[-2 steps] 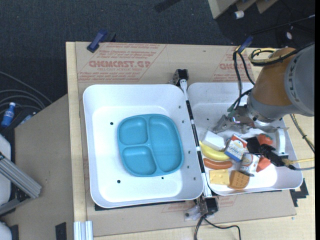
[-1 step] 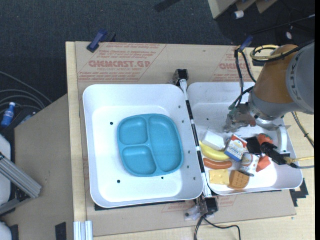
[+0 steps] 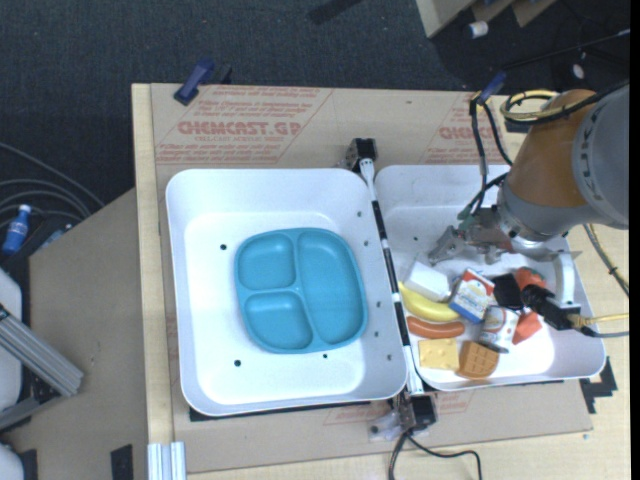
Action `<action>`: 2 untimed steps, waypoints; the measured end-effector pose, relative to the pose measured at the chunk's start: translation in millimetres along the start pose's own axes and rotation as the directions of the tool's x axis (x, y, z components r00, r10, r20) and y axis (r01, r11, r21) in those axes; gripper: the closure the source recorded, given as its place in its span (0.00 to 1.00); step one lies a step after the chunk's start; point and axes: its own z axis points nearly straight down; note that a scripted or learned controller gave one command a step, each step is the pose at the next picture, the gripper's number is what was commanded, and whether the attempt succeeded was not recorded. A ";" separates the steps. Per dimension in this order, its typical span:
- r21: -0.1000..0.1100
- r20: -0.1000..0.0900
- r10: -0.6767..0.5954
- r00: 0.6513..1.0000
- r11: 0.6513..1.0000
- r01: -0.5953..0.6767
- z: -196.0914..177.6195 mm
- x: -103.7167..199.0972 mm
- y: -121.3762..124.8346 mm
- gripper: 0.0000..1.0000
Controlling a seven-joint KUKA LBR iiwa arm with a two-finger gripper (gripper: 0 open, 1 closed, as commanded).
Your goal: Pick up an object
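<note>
My gripper [image 3: 452,247] hangs low over the upper left part of the right bin [image 3: 420,190], at the end of the grey and orange arm [image 3: 548,173] that comes in from the right. Just below it lies a white block [image 3: 428,281] on top of a yellow banana [image 3: 428,304]. Beside them is a red and white carton [image 3: 472,293]. Further toward the front lie a red sausage [image 3: 434,327], a yellow cheese slice [image 3: 436,354] and a brown waffle piece [image 3: 478,360]. Nothing shows in the gripper.
The left bin [image 3: 195,268] holds a blue divided plate [image 3: 299,289]. A ridge [image 3: 385,258] separates the two bins. Small red and orange toy pieces [image 3: 527,328] crowd the right bin's right side under the wrist. Cardboard [image 3: 240,118] lies behind the bins.
</note>
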 end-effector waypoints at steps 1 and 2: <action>-0.001 0.001 -0.002 1.000 1.000 0.002 9.4 2.4 88.0 0.00; 0.002 0.001 -0.001 1.000 1.000 0.001 9.8 -13.6 33.4 0.00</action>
